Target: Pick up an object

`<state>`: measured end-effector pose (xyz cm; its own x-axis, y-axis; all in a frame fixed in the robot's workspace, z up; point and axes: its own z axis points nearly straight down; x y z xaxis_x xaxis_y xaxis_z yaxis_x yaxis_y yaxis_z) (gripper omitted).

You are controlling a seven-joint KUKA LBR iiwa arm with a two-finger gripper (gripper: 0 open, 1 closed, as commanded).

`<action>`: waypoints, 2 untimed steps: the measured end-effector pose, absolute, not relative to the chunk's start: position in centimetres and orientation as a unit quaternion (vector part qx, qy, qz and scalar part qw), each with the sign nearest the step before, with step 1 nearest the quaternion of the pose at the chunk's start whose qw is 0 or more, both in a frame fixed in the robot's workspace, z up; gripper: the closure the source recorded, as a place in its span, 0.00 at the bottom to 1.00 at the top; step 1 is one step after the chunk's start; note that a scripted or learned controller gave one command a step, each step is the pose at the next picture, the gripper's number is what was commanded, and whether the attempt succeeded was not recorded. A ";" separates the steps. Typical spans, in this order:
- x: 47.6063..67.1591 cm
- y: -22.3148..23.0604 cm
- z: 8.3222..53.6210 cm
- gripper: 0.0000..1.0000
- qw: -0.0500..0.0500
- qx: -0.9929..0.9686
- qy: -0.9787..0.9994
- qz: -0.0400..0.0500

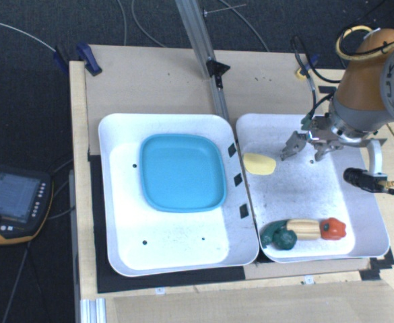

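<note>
Bench: wooden top (156, 66) on a dark floor, bearing two white bins side by side; the right bin (358, 200) is the landmark below.
Left bin (116, 200): touches the right bin's left wall and holds a blue tray (183, 172).
Objects: a yellow piece (258, 163) lies at the right bin's left wall; a green piece (279, 237), a tan block (303, 229) and a red piece (332, 229) lie in a row along its near edge.
Gripper (304, 151): hovers over the right bin's far half, jaws apart with nothing between them.
Nearest target: the yellow piece, just left of the fingertips.
Progress: nothing lifted yet; approach, closing and raising all seem left to do.
</note>
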<state>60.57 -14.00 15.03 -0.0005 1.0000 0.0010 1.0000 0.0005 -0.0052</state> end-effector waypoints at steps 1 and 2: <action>60.5 -14.0 9.8 0.00 0.002 -0.707 -0.707 0.001; 60.6 -14.0 11.1 1.00 -0.001 -0.707 -0.707 -0.001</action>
<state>60.64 -13.97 11.13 -0.0002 1.0000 0.0000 1.0000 0.0002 0.0023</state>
